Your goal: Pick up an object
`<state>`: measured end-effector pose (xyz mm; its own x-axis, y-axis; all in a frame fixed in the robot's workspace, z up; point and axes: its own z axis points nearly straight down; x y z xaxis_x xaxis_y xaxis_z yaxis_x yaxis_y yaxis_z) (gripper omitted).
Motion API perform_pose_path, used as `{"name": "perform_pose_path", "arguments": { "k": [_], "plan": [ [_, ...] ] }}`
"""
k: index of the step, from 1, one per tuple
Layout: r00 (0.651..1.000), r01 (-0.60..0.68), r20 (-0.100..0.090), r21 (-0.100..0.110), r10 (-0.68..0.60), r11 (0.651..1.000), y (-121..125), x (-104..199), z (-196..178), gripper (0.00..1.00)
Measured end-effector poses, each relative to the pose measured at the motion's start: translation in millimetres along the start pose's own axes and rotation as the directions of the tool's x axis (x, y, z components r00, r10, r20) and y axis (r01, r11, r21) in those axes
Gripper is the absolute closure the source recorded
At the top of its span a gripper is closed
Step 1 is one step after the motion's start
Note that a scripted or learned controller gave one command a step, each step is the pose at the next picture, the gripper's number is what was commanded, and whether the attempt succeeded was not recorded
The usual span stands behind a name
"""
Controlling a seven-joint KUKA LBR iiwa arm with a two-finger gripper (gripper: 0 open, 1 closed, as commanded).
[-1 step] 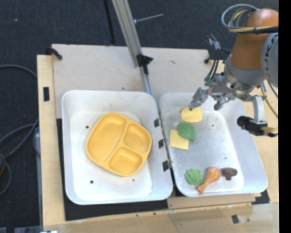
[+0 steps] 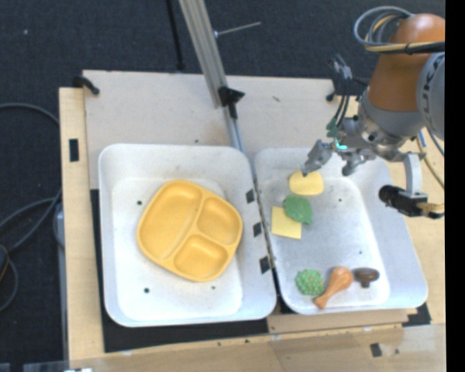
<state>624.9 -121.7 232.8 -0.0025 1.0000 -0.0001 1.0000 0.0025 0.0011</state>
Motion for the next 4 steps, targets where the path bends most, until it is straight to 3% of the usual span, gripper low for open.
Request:
{"name": "perform_pose_path", "arguments": {
  "k": [2, 3, 4],
  "plan": [
    [1.0, -0.002, 0.001, 0.006, 0.002, 1.0, -4.6, 11.4, 104.6, 0.0],
    [1.0, -0.003, 0.002, 0.003, 0.003, 1.0, -4.8, 10.2, 133.4, 0.0],
    [1.0, -0.007, 0.001, -0.003, 0.007, 1.0, -3.4, 9.1, 120.1, 1.0]
  ]
}}
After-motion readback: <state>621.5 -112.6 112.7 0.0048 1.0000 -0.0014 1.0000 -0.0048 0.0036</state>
